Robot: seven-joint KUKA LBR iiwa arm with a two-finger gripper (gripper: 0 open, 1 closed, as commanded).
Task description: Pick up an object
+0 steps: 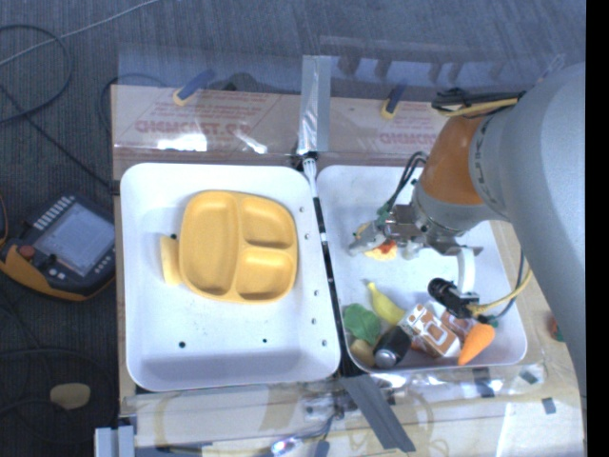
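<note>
My gripper (383,240) hangs over the upper left part of the right bin (495,265), at the end of the grey arm with its orange band. A small orange-red object (384,249) shows right at the gripper's tip; I cannot tell whether it is held. Along the bin's front lie a yellow banana (383,302), a green item (361,321), a dark can (388,347), a brown-and-white patterned box (433,329) and an orange carrot (476,342).
The left bin (143,341) holds a yellow divided tray (238,245). A cardboard sheet (190,127) lies behind both bins. A handheld pendant (68,241) rests on the floor at the left. The arm's bulk covers the right bin's far right side.
</note>
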